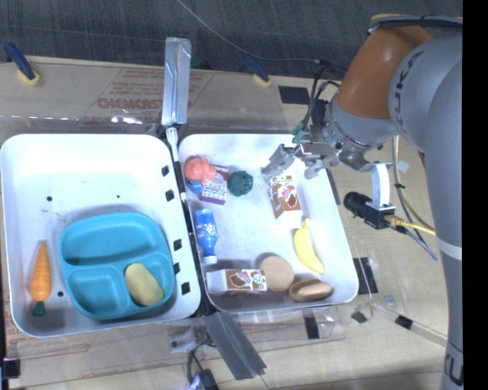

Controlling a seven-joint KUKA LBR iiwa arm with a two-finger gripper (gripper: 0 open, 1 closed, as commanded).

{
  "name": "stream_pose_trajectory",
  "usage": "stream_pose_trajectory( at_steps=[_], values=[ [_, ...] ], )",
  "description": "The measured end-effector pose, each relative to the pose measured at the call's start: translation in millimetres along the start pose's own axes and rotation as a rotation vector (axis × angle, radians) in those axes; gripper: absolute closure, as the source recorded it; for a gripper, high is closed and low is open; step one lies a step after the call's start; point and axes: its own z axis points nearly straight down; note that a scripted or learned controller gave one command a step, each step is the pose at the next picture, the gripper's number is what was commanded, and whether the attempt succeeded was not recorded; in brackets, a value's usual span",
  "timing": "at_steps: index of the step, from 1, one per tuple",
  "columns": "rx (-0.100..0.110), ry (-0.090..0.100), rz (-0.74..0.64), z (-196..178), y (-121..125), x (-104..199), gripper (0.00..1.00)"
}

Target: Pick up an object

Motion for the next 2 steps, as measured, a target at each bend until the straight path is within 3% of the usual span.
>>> stream_pose_trajectory(
  at_steps=[1,2],
  values=[
    [0.000,0.000,-0.082,41,44,-8,0.00],
    [-0.004,-0.002,0.067,35,62,-35,0.00]
  ],
)
